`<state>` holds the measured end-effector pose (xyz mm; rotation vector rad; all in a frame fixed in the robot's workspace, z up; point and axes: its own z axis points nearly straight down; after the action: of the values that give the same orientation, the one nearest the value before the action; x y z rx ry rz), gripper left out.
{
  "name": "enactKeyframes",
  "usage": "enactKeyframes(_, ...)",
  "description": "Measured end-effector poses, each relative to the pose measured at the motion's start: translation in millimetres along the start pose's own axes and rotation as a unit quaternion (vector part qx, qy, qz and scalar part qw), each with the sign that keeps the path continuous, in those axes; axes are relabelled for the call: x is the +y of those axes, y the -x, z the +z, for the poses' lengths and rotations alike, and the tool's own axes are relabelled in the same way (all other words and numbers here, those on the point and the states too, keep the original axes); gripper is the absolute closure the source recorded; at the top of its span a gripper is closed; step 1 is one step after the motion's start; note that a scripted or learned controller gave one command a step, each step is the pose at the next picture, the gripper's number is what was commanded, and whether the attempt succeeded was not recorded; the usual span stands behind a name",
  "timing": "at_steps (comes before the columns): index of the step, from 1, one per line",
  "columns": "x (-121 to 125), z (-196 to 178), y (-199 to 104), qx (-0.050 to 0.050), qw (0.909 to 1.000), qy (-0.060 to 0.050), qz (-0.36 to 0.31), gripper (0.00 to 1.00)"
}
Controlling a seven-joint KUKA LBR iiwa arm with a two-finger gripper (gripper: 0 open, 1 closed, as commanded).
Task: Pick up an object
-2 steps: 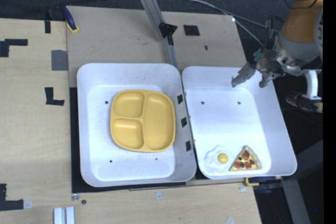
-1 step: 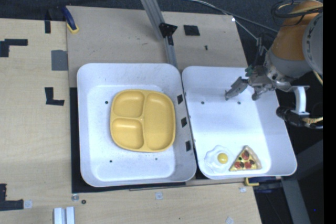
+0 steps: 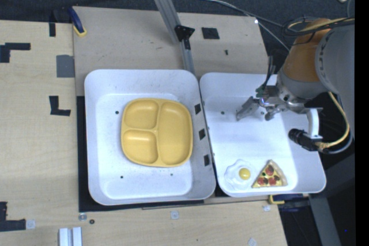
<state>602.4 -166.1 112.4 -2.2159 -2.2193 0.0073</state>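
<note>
Evidently the gripper (image 3: 252,109) hung over the right bin (image 3: 230,89), jaws spread and gripping nothing; the pizza slice (image 3: 270,175) and fried egg (image 3: 239,173) lay nearer the camera, well apart.

text: none legible | labels: none on the white bins (image 3: 202,124) or the yellow divided plate (image 3: 156,131) | brands: none on the arm (image 3: 323,60) | numbers: none | signs: dark tape marks on the bench (image 3: 34,124) (plain shapes, no lettering)

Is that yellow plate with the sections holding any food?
Empty. The yellow plate shows three bare sections; the fried egg and pizza slice lie in the other bin.
</note>
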Motion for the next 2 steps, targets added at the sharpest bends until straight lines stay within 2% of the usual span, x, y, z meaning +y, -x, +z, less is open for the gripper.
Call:
enactKeyframes(1,0.9,27.4,-0.2,-0.001,1.0000,0.004,0.000,0.00)
enactKeyframes(2,2.3,14.5,0.3,-0.003,1.0000,0.007,0.000,1.00)
